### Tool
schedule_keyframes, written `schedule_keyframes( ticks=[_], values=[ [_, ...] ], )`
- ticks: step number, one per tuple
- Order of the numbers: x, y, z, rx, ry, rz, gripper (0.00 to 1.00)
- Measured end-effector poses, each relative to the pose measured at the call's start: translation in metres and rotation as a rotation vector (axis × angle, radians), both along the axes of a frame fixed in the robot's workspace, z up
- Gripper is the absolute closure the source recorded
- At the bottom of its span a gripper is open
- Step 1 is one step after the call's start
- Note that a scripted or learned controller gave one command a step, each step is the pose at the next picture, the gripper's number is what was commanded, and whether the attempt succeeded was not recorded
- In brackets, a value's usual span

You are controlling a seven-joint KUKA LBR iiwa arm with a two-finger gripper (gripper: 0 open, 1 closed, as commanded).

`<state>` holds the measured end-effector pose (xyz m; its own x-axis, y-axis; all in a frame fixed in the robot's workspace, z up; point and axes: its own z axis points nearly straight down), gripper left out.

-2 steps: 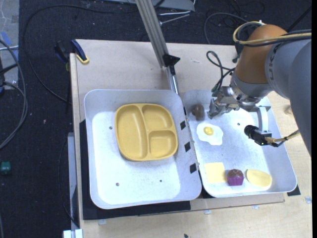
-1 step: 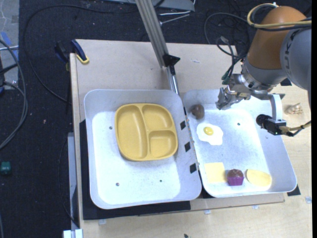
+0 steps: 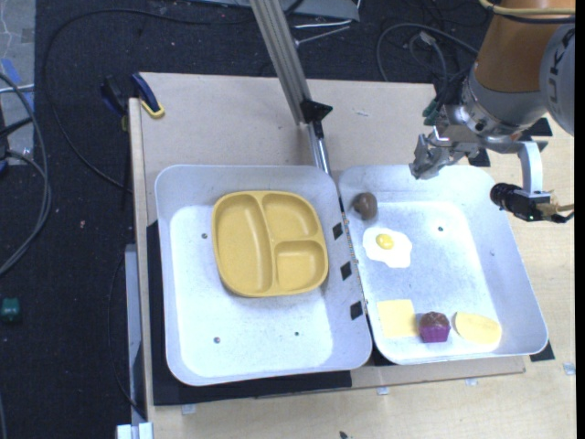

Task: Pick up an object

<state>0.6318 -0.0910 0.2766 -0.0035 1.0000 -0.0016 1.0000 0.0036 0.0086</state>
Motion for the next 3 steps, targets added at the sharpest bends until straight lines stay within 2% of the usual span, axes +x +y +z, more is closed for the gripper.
schedule_keyframes(
  ticks=[1,3],
  values=[
    [-0.015,0.060,-0.012,0.003,0.010,0.004,1.00],
    [-0.064,0.176,-0.030,0.003,0.012,0.006,1.00]
  ],
)
